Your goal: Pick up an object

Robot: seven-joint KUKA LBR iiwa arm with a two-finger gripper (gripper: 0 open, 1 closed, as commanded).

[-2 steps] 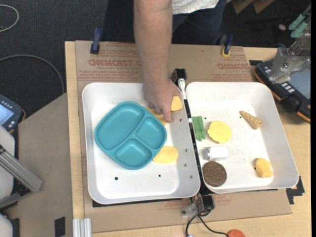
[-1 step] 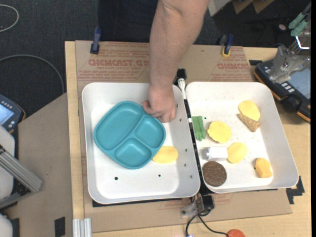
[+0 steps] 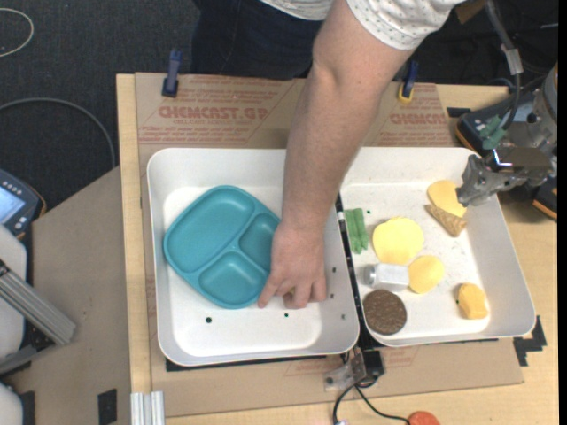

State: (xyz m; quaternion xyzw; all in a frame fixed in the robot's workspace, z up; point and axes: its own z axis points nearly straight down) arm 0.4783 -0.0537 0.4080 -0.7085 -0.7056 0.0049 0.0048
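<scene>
1. Gripper sits at the far right side of the right bin, low over the cheese wedge; I cannot tell its state from this angle, nor whether it has the wedge.
2. My pick target looks to be that wedge, lying at the back of the right bin, up against the claw.
3. To do this step well, I would want the wedge centred under the claw before any lift, then a straight rise clear of the bin wall.
4. Nearer the front of the right bin lie a yellow disc, a yellow lump, an orange-yellow piece, a brown round piece, a small white item and a green strip by its left wall.
5. Left of the right bin, a person's hand rests in the left bin touching a teal divided plate; that forearm crosses the divider, so I judge sweeping leftward risky.
</scene>
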